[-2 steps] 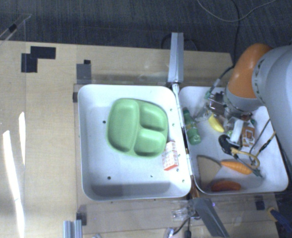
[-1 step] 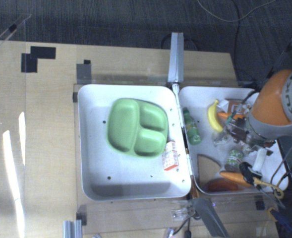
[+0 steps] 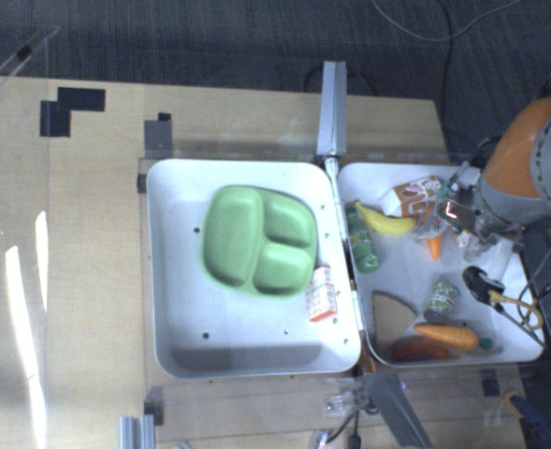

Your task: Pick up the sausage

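Observation:
The sausage (image 3: 417,351), dark reddish brown, lies along the front wall of the right bin (image 3: 401,283). An orange carrot (image 3: 448,335) rests against its far side and partly overlaps it. My gripper (image 3: 451,215) hangs over the back right of that bin, well behind the sausage. It sits above a brown-and-white packet (image 3: 413,195), and a small orange piece (image 3: 433,247) lies just below it. The grey arm with its orange band (image 3: 528,152) comes in from the right.
The right bin also holds a banana (image 3: 385,221), a green bottle (image 3: 361,241) by the left wall and a small green can (image 3: 443,297). The left bin (image 3: 177,288) holds a green divided plate (image 3: 261,239) and a red-and-white packet (image 3: 322,300). Cables trail at the right.

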You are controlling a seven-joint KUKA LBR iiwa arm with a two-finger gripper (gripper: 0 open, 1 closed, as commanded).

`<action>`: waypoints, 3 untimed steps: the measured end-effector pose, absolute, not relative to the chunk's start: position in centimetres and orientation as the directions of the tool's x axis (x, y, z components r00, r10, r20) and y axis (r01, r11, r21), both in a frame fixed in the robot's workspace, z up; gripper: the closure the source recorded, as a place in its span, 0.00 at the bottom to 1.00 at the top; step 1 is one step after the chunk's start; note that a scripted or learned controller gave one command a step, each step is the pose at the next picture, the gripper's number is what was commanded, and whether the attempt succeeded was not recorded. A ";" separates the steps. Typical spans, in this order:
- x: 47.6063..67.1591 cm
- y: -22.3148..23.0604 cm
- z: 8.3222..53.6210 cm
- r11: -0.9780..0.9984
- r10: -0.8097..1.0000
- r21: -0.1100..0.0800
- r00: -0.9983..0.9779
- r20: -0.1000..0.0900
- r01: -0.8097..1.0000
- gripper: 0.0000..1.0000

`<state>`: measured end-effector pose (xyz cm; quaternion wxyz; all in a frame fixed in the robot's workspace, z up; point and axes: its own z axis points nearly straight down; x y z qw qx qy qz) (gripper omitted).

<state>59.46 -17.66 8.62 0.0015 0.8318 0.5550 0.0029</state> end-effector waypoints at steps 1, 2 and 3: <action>59.6 -17.5 9.5 -0.378 0.926 0.003 0.378 0.004 0.926 1.00; 66.8 -17.2 22.6 -0.521 0.853 -0.008 0.521 -0.004 0.853 1.00; 62.7 -14.2 17.0 -0.575 0.818 -0.005 0.575 -0.003 0.818 1.00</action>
